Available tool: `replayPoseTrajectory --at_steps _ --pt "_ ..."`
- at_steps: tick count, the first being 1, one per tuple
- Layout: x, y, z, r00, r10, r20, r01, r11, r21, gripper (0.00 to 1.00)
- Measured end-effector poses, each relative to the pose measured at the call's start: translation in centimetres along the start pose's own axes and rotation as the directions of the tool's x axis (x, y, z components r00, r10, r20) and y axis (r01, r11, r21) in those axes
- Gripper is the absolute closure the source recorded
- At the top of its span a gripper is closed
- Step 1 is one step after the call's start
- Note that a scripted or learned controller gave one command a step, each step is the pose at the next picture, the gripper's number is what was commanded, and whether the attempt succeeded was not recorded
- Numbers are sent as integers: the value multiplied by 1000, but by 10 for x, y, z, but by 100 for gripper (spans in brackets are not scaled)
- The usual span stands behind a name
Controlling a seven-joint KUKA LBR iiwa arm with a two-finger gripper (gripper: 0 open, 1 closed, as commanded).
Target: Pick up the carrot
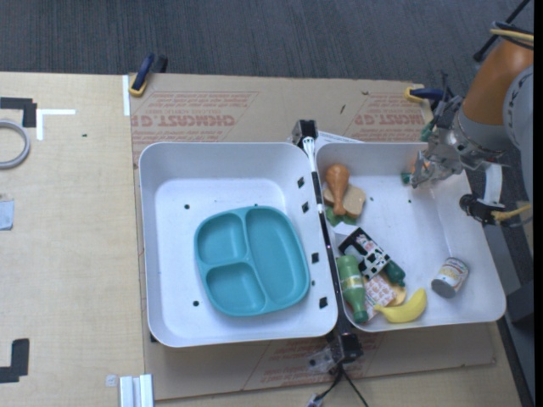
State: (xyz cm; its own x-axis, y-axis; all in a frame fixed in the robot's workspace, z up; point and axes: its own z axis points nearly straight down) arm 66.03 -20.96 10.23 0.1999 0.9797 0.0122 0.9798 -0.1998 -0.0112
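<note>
So, starting on the left, the left bin (161, 227) holds a blue plate (252, 259) with three parts, and nothing lies on that plate. Next comes the right bin (475, 308), and it has lots of toy food in it. Close to its left wall there is a chicken leg (338, 181) leaning on a slice of bread (351, 200). Below them lie a green bottle (351, 285), a black and white toy (368, 253) and a yellow banana (404, 306). Up near the far wall of this bin there is a small orange and green thing, and I think it is the carrot (411, 175). It is tiny here, so I am not sure. The gripper (433, 164) is just beside it, low in the bin and maybe touching it. I cannot tell if the gripper is open or closed, or if it has the carrot. A little can (450, 275) lies further right, near the front corner. The grey and orange arm (501, 91) comes in from the right. I think the reaching part is done. The grab and the lift are not done yet, as far as I can see.
</note>
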Motion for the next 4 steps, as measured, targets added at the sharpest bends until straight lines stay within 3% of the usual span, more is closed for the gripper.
replayPoseTrajectory --at_steps 1,2,3,4 --pt "1 0 0 1000 -1 -1 1 1000 0 0" --pt "1 0 -10 1000 -2 0 2 1000 -1 100" --pt "0 -1 -9 1000 -3 1 3 1000 5 0" --pt "-1 -4 -12 992 123 6 -123 992 6 0"
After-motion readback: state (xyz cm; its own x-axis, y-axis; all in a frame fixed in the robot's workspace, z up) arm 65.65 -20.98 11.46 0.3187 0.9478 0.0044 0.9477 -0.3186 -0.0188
